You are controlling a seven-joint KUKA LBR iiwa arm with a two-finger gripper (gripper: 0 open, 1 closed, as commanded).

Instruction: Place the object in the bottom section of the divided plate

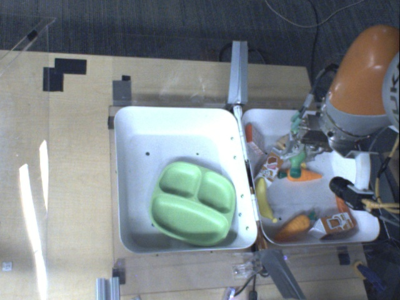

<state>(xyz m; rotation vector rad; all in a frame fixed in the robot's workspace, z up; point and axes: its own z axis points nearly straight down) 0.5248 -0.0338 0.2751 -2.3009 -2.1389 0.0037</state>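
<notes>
Divided plate point(194, 203) open from above; left bin point(134, 161) floor bare along far edge; right bin point(369, 229) crowded with toy food.

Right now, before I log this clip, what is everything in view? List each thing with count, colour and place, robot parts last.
bins: two, white, side by side on the bench.
divided plate: one, green, three sections, in the left bin, tilted.
carrots: two, orange; one mid right bin, one near its front edge.
banana: one, yellow, along the right bin's left wall.
small cartons: at least two, brown and white, front right and left centre of the right bin.
cable: one, pale, on the dark floor behind.
arm: one, grey and orange, from the right.
pincer: one, down among the right bin's items; grip unclear.
</notes>
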